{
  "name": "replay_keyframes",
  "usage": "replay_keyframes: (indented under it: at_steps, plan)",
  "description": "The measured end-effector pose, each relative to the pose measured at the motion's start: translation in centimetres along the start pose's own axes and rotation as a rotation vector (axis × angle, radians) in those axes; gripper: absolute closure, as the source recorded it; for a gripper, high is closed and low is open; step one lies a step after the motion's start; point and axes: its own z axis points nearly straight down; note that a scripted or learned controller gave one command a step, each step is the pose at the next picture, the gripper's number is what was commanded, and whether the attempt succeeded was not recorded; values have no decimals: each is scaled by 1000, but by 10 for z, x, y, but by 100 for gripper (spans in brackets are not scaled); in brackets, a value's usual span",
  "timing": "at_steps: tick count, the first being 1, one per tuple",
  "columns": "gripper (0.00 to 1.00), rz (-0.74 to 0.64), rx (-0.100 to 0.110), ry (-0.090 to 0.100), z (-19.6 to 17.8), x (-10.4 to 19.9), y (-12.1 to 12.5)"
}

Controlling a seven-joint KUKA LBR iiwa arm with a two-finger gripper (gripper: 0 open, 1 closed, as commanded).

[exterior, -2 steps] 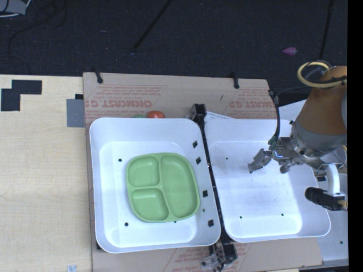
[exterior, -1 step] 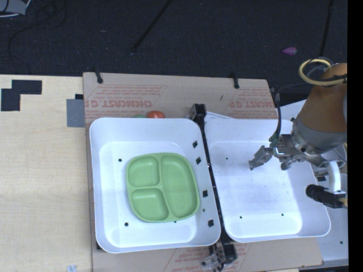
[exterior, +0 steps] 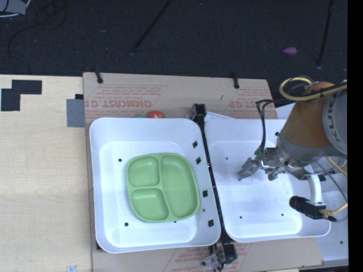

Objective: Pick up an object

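Gripper (exterior: 249,169): over right bin (exterior: 266,231), fingers spread, nothing between them.
Green plate (exterior: 163,187): in left bin (exterior: 108,152), untouched.
Progress: pick not yet done.

Two white bins (exterior: 108,146) on cardboard sheet (exterior: 170,95), pale wooden bench (exterior: 39,180)

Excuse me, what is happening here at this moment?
A grey robot arm reaches in from the right and hangs over the right bin. Its end effector is low above the bin floor, with nothing visible in it. A green divided plate lies flat in the left bin, apart from the arm.
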Motion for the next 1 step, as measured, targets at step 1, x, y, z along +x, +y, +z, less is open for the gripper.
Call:
replay_keyframes:
  at_steps: [1]
  plan:
    - [0, 1, -5, -2, 45, 1, 0]
